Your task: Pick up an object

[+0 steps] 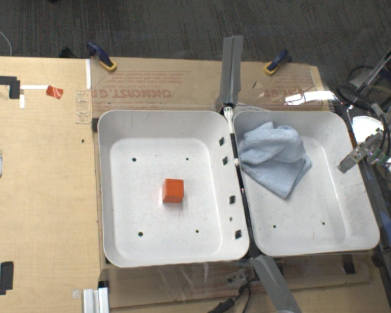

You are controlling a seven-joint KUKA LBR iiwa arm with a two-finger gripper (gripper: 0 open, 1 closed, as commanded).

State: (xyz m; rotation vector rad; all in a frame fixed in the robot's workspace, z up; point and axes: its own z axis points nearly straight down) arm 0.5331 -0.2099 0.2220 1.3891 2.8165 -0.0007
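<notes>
Orange and small, a block [173, 191] sits on the floor of the left bin [117, 175], a little left of that bin's middle and well clear of its walls. It rests flat with nothing touching it. In the right bin [339, 233] a crumpled pale blue cloth [275, 156] lies against the upper left corner, close to the divider between the two bins. Either one could serve as the object to pick up.

The gripper [360, 154] is at the far right, at the right bin's rim, well apart from the cloth and farther still from the block. Its end is small and partly lost among cables, so whether it is open or closed cannot be told; nothing is seen in it.

Judging from this, the pick has not started: no object is lifted or touched. The whole job remains, namely reaching over a bin, coming down on the block or the cloth, closing and raising it.
</notes>
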